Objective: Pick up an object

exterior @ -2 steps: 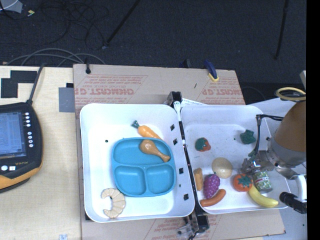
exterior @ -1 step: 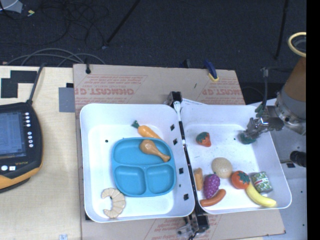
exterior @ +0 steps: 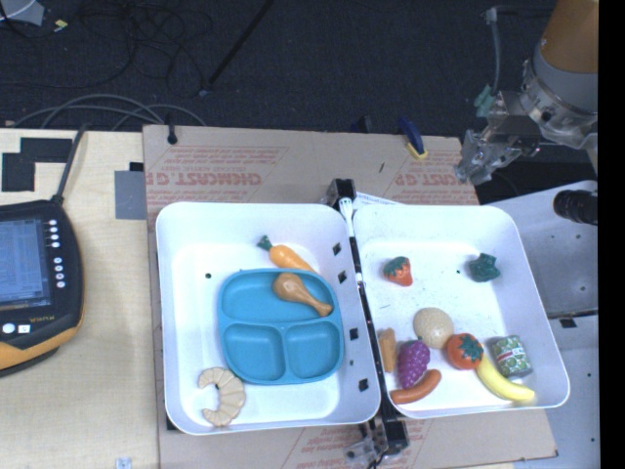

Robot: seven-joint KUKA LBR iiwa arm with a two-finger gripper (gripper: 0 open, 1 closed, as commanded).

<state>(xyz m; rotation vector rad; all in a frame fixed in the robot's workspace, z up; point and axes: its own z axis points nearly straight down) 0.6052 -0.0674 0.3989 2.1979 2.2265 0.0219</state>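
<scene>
Brown cardboard (exterior: 244,169) is spread over the bench, and two white bins are set side by side on it. A dark floor with loose cables is seen behind. A black tablet (exterior: 34,277) is laid at the far left.

The pincer (exterior: 476,169) is seen at the top right, above the back edge of the right bin (exterior: 527,252), high over the cardboard. Nothing is touched by it, and no toy is seen between its tips. It cannot be told if it is wide or closed, because it is small and blurry.

In the left bin (exterior: 181,252) a blue plate (exterior: 278,345) is set. A chicken leg (exterior: 302,292) is laid on its back corner, long way slanted, fat end to the left. An orange carrot (exterior: 285,255) is laid just behind the plate, green end to the left. A croissant (exterior: 224,396) is curled by the front corner.

In the right bin, a strawberry (exterior: 397,271) and a green broccoli (exterior: 483,267) are set near the back. An egg (exterior: 433,324), purple grapes (exterior: 413,362), a tomato (exterior: 465,350), a sausage (exterior: 416,388), a banana (exterior: 503,383) and a green can (exterior: 510,356) are bunched at the front.
</scene>
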